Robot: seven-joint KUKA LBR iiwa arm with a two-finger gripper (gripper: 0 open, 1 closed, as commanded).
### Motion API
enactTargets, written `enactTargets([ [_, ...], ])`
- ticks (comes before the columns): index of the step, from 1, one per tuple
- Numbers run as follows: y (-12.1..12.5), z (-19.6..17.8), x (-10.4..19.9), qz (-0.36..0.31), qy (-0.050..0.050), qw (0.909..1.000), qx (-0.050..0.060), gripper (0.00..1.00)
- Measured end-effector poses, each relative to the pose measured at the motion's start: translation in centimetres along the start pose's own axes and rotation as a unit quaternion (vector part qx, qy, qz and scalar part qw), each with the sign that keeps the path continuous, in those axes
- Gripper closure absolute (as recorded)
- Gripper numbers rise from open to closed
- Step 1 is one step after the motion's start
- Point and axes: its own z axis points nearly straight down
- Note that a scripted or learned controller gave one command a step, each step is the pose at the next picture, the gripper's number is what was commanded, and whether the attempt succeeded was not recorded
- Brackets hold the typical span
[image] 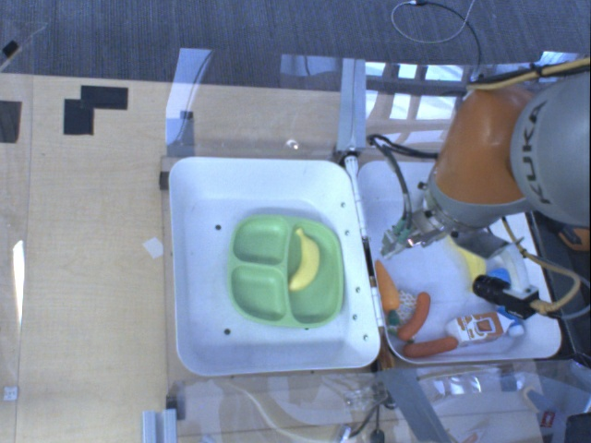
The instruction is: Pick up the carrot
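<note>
The carrot (386,287) is a small orange piece lying along the left wall of the right bin (550,343), its tip pointing to the far side. My gripper (409,234) hangs over the same bin, a little beyond and to the right of the carrot, under the grey and orange arm (489,150). Nothing shows the carrot in its hold. The arm hides the far part of the right bin.
Two red sausages (416,314) (429,346) lie close to the carrot. A small bottle (476,327), a yellow item (476,266) and a blue one (500,280) sit to the right. The left bin (199,201) holds a green divided plate (254,284) with a banana (306,258).
</note>
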Motion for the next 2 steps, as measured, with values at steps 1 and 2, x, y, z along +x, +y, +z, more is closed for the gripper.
enactTargets([
  [1, -4.3, 0.2, -9.8, 0.182, -0.001, 0.9833, 0.001, 1.0],
  [2, -3.3, 9.7, -15.0, 0.419, -0.001, 0.9078, -0.001, 1.0],
])
